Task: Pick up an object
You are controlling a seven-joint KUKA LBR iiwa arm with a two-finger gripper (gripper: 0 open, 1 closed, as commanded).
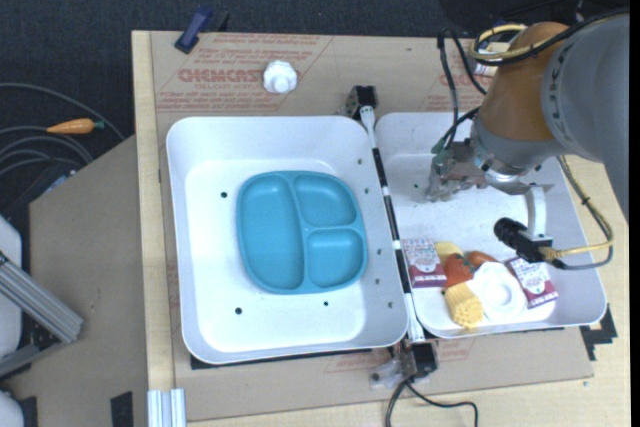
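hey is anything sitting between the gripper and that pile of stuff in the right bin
Nothing visible. The gripper hangs over bare floor at the far end of the right bin; the pile lies at the near end, with open floor between.

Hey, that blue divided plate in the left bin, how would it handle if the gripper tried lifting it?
The blue plate looks like moulded plastic, so probably stiff and light. It lies flat in the left bin, so unlikely to roll. Its low rounded rim gives little to pinch and may slip.
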